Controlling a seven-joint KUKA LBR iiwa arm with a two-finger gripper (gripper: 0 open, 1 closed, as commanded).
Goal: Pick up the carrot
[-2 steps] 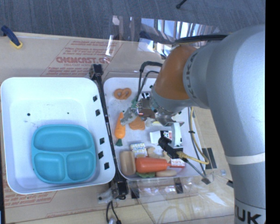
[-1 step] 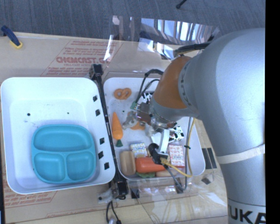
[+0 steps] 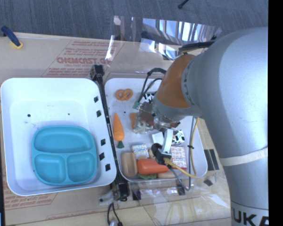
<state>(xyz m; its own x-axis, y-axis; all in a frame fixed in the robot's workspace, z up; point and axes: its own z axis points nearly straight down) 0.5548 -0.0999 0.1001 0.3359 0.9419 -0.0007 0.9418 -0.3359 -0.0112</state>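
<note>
The carrot (image 3: 118, 127) is orange with a small green top. It lies lengthwise along the left side of the right bin (image 3: 201, 160), tip pointing away from the camera. My gripper (image 3: 140, 120) reaches down into that bin just right of the carrot, below the orange wrist band. A small orange piece (image 3: 133, 120) sits against the gripper's left side; what it is cannot be made out. The carrot rests on the bin floor, apart from the gripper.
A pretzel (image 3: 124, 94) lies at the far end of the right bin. At its near end are a tan bread slice (image 3: 129, 164), a red-orange piece (image 3: 151, 166), a small white box (image 3: 139, 149) and a cow-patterned item (image 3: 179, 136). The left bin (image 3: 19, 98) holds a blue divided plate (image 3: 64, 154).
</note>
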